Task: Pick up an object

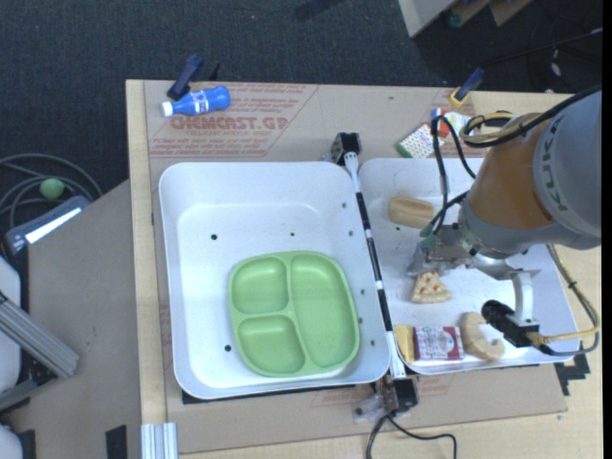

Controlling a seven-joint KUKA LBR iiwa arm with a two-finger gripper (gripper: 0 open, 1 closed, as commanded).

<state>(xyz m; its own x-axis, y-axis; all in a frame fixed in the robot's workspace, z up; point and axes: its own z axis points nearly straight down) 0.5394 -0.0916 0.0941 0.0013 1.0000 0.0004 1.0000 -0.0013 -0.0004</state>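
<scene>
In the right bin [394, 256] lie a tan bread roll [411, 211], a toy pizza slice [430, 288], a red and white packet [435, 342] and a beige bagel-shaped piece [481, 338]. My gripper [432, 256] hangs low in this bin, just above the pizza slice and in front of the roll. The wrist hides the gripper's tip, and I see nothing held in it. The grey arm with its orange band [512, 185] covers the back right of the bin.
The left bin [191, 194] holds a green divided plate [292, 312]. Behind the bins, a blue and white bottle [196, 101] lies on the bench, and a small patterned card [418, 142] sits near the arm's cables. Black clips [346, 145] join the bins.
</scene>
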